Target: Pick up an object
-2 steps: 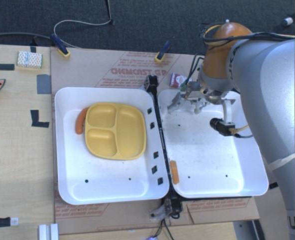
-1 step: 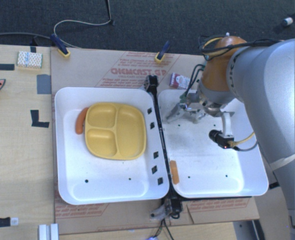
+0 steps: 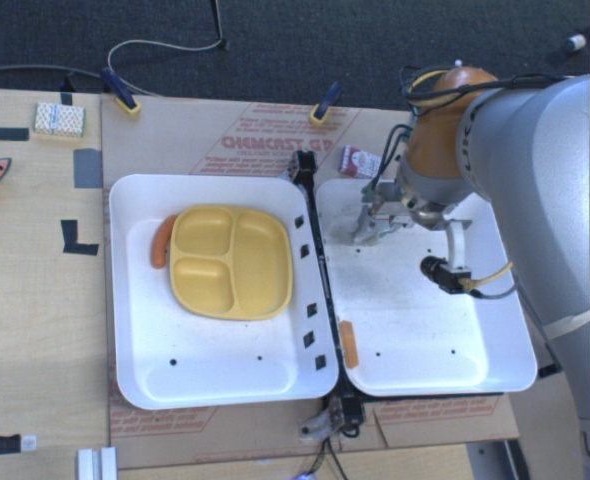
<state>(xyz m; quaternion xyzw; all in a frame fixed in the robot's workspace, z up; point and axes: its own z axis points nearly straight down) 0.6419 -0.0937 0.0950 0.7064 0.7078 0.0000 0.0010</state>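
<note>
Arm – gripper [image 3: 375, 226] low over the right bin [image 3: 495, 368], upper part, nothing seen between the fingers, jaw state cannot be told | Targets – small orange piece [image 3: 348, 344] against that bin's left wall; yellow plate [image 3: 231, 262] and orange sausage [image 3: 160, 242] in left bin [image 3: 135, 368] – all apart from the gripper, none gripped.

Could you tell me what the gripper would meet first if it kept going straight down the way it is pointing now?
The gripper points down into the right bin, over bare white floor near its upper left. It would likely meet that floor first; the orange piece lies well off that line. Height is hard to judge.
</note>
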